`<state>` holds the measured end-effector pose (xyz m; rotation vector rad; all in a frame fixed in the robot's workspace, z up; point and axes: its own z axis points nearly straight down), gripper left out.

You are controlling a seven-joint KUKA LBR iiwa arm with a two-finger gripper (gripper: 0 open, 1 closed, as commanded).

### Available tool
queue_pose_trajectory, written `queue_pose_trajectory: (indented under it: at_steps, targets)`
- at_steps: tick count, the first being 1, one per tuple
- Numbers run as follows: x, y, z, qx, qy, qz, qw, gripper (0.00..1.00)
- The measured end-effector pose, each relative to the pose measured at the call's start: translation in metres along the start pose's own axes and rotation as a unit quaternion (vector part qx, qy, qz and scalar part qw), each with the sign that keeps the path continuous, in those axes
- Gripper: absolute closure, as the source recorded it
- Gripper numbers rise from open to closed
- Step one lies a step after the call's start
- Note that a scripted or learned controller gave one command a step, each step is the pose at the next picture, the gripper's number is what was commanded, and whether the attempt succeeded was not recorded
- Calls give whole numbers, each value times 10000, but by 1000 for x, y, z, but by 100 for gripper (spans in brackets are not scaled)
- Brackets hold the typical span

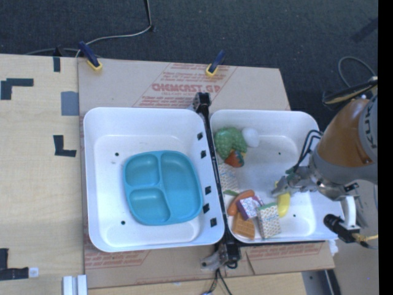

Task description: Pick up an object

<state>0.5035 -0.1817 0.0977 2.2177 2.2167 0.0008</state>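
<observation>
The step in hand looks like the reach for a grasp: the pincer (pixel 287 188) is low in the right bin (pixel 270 118), just above a small yellow thing (pixel 283 205) that lies near the bin's front, beside a patterned little box (pixel 268 220) and an orange block (pixel 243 227). Whether the pincer is apart or together I cannot tell, because it is dark and small here, and I see nothing between it. I judge the next move needs a straight descent onto the yellow thing and a firm closing; the arm (pixel 344 146) comes from the right, bent down over the bin's right wall.
</observation>
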Motion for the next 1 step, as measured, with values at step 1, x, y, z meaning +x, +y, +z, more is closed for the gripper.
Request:
queue_pose_trajectory:
  at_steps: [1]
  targets:
    - [98, 14, -87, 27, 24, -15, 10000, 100]
